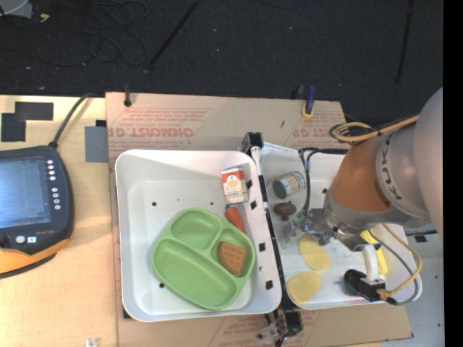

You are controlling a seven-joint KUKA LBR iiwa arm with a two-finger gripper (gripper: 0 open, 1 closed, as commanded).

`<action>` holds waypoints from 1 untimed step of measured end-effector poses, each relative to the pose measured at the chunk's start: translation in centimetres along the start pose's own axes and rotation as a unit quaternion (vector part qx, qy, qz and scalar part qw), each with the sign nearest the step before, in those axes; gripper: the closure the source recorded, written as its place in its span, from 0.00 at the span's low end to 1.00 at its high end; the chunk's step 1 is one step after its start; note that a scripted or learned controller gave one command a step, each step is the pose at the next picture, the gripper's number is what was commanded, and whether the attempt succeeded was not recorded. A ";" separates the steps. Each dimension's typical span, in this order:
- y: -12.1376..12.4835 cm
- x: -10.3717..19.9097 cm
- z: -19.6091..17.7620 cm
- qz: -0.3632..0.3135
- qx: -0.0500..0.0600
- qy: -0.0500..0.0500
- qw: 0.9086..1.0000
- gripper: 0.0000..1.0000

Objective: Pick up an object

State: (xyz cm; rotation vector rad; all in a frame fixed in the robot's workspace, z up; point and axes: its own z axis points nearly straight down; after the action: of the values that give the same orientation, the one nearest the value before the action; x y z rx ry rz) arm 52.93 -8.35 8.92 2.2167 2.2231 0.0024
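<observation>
Floor: dark carpet [217, 35] behind the bench, with a few cables trailing over it.
Bench: pale wooden top [87, 266] with a printed sheet of brown cardboard [181, 125] laid under both bins. A blue clamp [309, 101] sat on the cardboard's far edge.
Off to the side: a teach pendant [29, 201] with a grey screen lay at the left end, well apart from the bins.
Left bin [145, 194]: shallow, white, glossy plastic. It held a green divided plate [184, 266].
On the plate: a brown grid-patterned waffle [233, 256] sat in the small compartment on the right.
Beside the plate: a small orange-and-white carton [233, 185] stood by the bin's right wall. A red-orange sausage-ish thing [234, 217] lay just below it, touching the plate's rim.
Right bin [318, 157]: same white plastic. A shiny metal can [288, 186] lay on its side near the far end, with a dark brown lump [284, 210] just below it.
Also in there: two flat pale yellow discs, the upper disc [314, 254] and the lower disc [304, 286], close together.
Arm [391, 179]: grey with an orange band, reaching in from the right.
Gripper [312, 226]: low over the right bin, between the brown lump and the upper disc. Honestly couldn't tell if it was spread or closed, the wrist hid it.
</observation>
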 end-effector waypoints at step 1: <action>-2.0 0.0 0.0 0.002 -0.003 0.000 1.000 0.00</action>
State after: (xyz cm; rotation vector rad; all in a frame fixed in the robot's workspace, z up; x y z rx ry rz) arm 50.94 -8.38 8.93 2.2184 2.2157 0.0079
